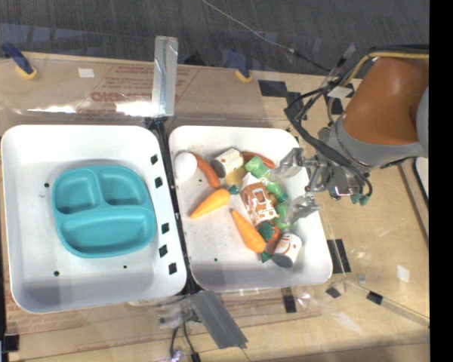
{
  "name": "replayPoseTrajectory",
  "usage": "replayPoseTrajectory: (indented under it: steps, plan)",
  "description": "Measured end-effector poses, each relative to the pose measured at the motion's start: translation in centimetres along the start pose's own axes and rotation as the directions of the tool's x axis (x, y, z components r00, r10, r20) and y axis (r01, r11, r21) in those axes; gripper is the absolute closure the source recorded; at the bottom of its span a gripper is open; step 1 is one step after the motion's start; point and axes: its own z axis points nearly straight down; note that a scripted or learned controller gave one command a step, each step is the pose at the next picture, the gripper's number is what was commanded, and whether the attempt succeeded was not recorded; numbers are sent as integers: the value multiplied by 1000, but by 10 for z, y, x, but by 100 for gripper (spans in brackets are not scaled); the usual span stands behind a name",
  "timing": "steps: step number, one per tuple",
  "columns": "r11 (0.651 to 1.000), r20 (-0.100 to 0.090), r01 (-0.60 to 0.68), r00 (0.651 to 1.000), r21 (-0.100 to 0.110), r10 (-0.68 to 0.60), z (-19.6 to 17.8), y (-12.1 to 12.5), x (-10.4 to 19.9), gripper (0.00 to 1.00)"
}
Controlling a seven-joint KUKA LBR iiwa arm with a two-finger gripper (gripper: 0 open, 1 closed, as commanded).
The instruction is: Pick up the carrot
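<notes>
Nearest the camera, my orange-banded wrist (385, 104) hangs over the right bin's (211, 274) right rim. My pincer (297, 183) hovers there with its fingers spread apart and nothing between them. Carrots lie in that bin: one (211, 202) near the middle, another (248, 231) lower right of it, a third (206, 170) beside a white egg (185, 164). Packets among them carry printing too small to read. A teal divided tray (102, 210) sits in the left bin (30, 149)
</notes>
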Motion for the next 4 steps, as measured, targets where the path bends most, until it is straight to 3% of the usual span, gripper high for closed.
replayPoseTrajectory:
  steps: [1,2,3,4]
  plan:
    - [997,-6,71,997,-4,-71,81,36,42,0]
    - [957,-1,291,957,-2,-291,151,50,51,0]
    - [954,1,299,954,-2,-299,141,52,50,100]
    - [841,8,541,841,7,-541,-55,100,35,100]
